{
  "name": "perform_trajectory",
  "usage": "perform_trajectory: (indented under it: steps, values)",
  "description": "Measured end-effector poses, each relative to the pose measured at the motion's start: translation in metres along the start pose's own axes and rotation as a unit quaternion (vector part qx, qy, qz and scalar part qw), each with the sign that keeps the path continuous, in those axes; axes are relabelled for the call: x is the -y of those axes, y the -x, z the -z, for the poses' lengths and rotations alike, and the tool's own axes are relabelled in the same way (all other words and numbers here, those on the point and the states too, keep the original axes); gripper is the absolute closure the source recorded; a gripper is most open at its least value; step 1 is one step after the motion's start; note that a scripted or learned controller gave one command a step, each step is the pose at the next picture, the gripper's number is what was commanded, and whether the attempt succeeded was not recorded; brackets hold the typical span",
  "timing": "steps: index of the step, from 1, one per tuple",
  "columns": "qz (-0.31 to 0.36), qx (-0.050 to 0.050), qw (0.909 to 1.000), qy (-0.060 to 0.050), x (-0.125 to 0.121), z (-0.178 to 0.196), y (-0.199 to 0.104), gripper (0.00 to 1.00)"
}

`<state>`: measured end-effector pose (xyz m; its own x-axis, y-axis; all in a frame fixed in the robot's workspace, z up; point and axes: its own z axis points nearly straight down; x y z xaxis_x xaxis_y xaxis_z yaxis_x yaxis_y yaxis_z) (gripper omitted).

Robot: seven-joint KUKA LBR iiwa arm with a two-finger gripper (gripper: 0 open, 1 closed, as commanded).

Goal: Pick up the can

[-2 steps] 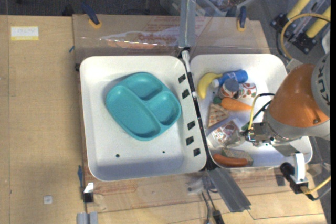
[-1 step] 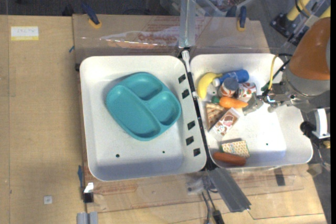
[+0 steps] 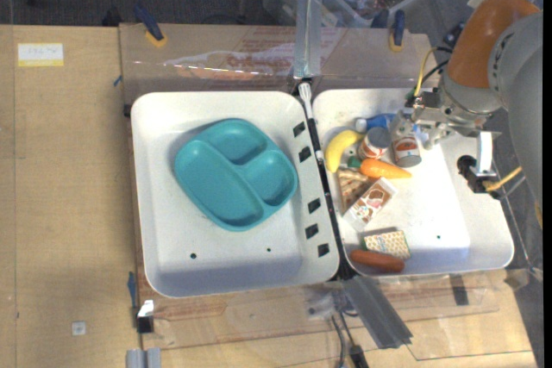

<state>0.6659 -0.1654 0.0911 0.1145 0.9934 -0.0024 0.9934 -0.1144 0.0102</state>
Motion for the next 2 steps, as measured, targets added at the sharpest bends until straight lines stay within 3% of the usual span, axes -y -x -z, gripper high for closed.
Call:
perform_trajectory:
  steps: [1, 2]
  values:
    - [0.003, 0.001, 1.0, 0.002, -0.002, 0.013, -0.002, 1.0]
    - [-0.015, -0.001, 0.9999, -0.004, 0.002, 0.107, -0.046, 1.0]
